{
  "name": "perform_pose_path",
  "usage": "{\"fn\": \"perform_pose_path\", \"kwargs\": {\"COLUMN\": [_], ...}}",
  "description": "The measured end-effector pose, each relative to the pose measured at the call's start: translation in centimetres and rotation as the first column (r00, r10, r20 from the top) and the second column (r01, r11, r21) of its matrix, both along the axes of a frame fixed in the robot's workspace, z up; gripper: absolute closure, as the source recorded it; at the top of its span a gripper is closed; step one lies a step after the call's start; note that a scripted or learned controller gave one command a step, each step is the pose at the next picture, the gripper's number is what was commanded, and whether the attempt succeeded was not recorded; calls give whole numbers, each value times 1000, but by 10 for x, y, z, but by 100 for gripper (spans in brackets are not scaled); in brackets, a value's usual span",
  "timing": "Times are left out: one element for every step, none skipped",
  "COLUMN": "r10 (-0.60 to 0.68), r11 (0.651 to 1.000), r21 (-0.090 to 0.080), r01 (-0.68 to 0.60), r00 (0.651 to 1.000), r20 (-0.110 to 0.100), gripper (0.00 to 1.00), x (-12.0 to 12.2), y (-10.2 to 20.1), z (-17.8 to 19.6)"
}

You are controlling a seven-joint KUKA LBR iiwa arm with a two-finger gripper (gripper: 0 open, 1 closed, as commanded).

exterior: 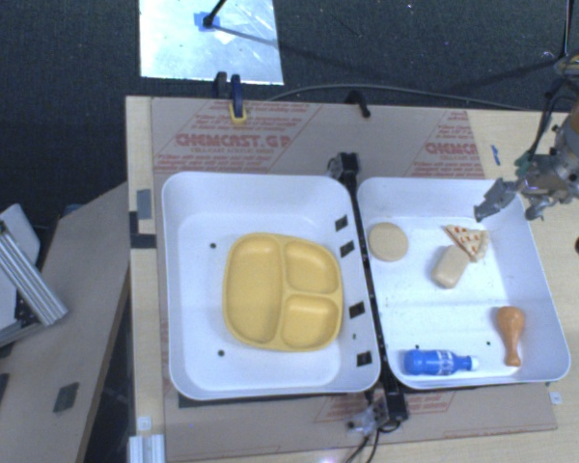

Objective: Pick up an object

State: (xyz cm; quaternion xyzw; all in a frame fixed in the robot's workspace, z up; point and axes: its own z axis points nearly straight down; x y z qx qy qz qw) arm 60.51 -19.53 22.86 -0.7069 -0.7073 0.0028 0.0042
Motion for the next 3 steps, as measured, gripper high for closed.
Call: {"fn": "perform_pose_path", "kwargs": {"r10": [3, 2, 1], "r11": [1000, 1000, 1000], "r21": [-2, -2, -2], "r01": [-3, -2, -1], "r00": [1000, 1000, 1000], "r20": [11, 8, 10], "gripper": [0, 0, 0], "x": [3, 1, 0], "y": [1, 1, 0], "z": [7, -55, -97]}}
